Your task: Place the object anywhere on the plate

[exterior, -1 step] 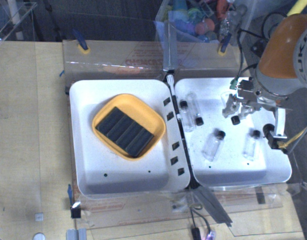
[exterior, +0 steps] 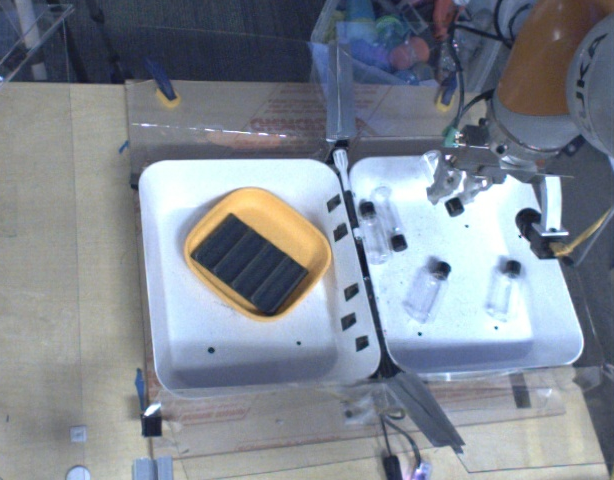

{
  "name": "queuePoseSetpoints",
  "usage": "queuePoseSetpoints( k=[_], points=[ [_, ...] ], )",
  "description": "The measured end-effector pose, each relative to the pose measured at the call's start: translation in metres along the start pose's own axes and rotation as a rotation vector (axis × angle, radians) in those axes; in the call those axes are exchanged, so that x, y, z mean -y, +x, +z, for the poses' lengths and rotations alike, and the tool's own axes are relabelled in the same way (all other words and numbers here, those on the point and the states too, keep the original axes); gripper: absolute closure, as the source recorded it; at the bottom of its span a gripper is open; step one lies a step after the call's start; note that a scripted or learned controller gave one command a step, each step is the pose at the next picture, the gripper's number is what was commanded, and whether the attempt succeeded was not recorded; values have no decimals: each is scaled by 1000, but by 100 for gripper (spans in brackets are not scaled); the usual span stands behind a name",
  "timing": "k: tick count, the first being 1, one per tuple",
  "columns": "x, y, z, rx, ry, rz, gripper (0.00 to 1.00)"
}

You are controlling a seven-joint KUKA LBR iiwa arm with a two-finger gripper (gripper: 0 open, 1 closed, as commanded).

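Note:
A yellow plate (exterior: 257, 251) with a dark ridged insert lies in the left white bin (exterior: 167, 358). Several small clear bottles with black caps lie in the right white bin (exterior: 557, 338): two near its left wall (exterior: 379, 223), one in the middle (exterior: 424, 290) and one further right (exterior: 500, 290). My gripper (exterior: 453, 196) hangs over the back of the right bin. It is shut on another small clear bottle, whose black cap (exterior: 454, 206) pokes out below the fingertips. The plate is far to the gripper's left, across the divider.
A raised divider (exterior: 355, 268) with black clips separates the two bins. A clear box of colourful items (exterior: 402, 23) stands behind the bins. A black cable loops off the wrist at the right (exterior: 535, 230).

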State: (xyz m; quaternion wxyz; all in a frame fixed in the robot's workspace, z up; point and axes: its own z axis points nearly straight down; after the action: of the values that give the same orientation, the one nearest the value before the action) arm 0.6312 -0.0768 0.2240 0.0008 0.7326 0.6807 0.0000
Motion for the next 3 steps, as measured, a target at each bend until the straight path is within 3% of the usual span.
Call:
queuePoseSetpoints(
  k=[1, 2, 3],
  points=[
    [-32, 58, 2, -1, -2, -218, 100],
    [-27, 115, 34, -2, 3, -458, 100],
    [46, 174, 58, -3, 3, -587, 100]
  ],
)
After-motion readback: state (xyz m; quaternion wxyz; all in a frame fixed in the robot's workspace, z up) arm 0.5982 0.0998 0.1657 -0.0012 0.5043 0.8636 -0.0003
